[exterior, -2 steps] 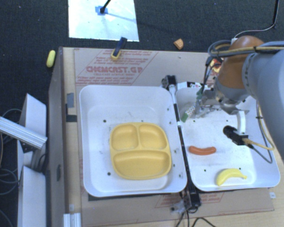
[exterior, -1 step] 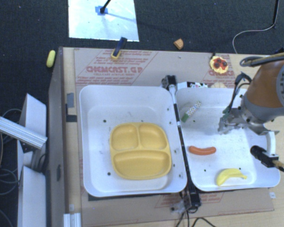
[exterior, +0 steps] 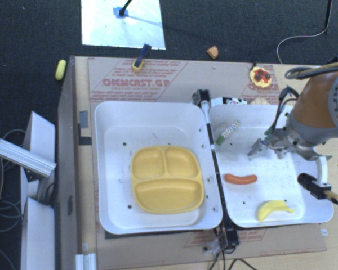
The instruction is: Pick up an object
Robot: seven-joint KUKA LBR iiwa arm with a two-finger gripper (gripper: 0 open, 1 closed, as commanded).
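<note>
A: Fig. legend, pickable objs first. Hot dog (exterior: 240, 178) lies flat near the middle of the right bin (exterior: 245, 112), long axis running left-right. Banana (exterior: 275, 208) sits nearer the near edge, to the right of the hot dog, apart from it. A small green-and-white packet (exterior: 226, 131) lies at the far left of the same bin, close to the divider.

B: And the gripper (exterior: 258, 147)?

A: Over the right bin, far of the hot dog and well apart from the banana. Fingers look spread, nothing between them, i.e. jaws open and empty. Arm (exterior: 321, 103) enters from the right, orange band above the wrist.

B: Left bin (exterior: 110, 128)?

A: Holds a yellow divided plate (exterior: 167, 178), approx. centred. Not near the gripper.

B: Failure risks?

A: Judgement only: nearest target is prob. the hot dog. It is round and low, so if the fingers close along its length vs. across it, it may roll or squirt out. A descent stopping too high closes on air. The banana's curve invites an off-centre pinch and a twist out. The packet near the divider wall leaves little finger room, so a collision w/ the wall is possible.
</note>
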